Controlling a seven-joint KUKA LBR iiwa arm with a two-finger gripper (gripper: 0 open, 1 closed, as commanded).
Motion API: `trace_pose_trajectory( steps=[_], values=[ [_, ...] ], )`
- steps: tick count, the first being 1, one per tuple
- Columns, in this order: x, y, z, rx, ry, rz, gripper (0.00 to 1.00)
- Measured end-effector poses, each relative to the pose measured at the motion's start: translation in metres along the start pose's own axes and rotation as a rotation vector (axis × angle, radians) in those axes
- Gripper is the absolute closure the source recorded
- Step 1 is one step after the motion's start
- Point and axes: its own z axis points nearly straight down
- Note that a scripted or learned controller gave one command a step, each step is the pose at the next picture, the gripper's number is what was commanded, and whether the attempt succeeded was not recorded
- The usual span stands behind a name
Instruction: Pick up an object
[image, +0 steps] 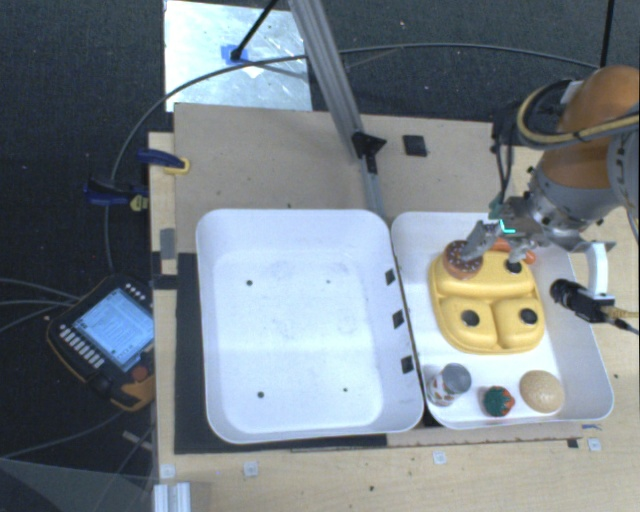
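Yellow tray may tip if the open gripper catches its edge rather than the doughnut.

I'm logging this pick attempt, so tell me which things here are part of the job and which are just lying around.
Part of the job:
gripper, over the right bin
yellow holder
doughnut-like piece
grey-capped piece
red and green piece
tan ball

Lying about:
left bin
handheld control pendant
clamps
cables
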Motion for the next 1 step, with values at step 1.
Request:
trace_pose_trajectory(
  steps=[1],
  values=[
    [0.0,0.0009,-0.0016,-0.004,-0.001,0.0,0.0]
  ],
)
